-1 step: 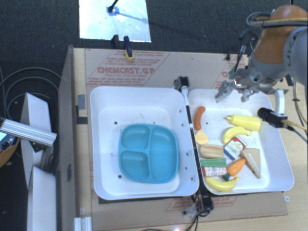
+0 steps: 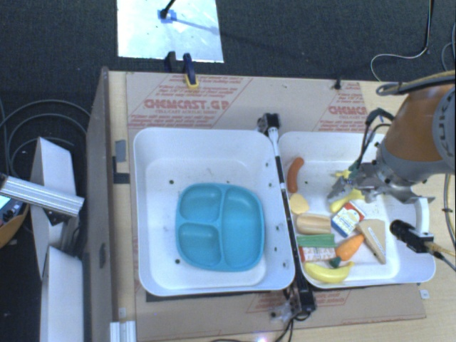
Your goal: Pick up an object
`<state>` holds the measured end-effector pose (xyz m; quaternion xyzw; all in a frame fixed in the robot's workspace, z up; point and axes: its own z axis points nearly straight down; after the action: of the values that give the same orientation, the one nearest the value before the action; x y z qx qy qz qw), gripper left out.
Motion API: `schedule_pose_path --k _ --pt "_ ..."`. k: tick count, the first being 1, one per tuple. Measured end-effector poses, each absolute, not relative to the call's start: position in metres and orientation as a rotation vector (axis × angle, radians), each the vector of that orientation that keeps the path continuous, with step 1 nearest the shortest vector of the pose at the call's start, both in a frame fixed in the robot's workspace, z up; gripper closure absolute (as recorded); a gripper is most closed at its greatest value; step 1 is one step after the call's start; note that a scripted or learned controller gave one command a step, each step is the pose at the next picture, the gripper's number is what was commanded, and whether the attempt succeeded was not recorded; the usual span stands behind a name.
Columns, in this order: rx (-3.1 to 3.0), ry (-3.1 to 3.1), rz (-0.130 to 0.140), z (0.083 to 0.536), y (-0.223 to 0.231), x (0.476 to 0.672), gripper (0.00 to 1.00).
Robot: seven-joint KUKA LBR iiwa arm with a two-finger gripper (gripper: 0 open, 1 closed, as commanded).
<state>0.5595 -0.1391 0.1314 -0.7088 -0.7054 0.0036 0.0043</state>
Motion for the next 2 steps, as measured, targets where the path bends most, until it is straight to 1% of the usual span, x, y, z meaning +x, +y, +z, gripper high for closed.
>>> schedule_pose_path --k 1,2 --pt "-2.225 -2.233 -0.001 0.086 -0.123 0.569 0.0" --pt "-2.236 -2.238 -0.01 0.101 -0.126 0.572 1.0"
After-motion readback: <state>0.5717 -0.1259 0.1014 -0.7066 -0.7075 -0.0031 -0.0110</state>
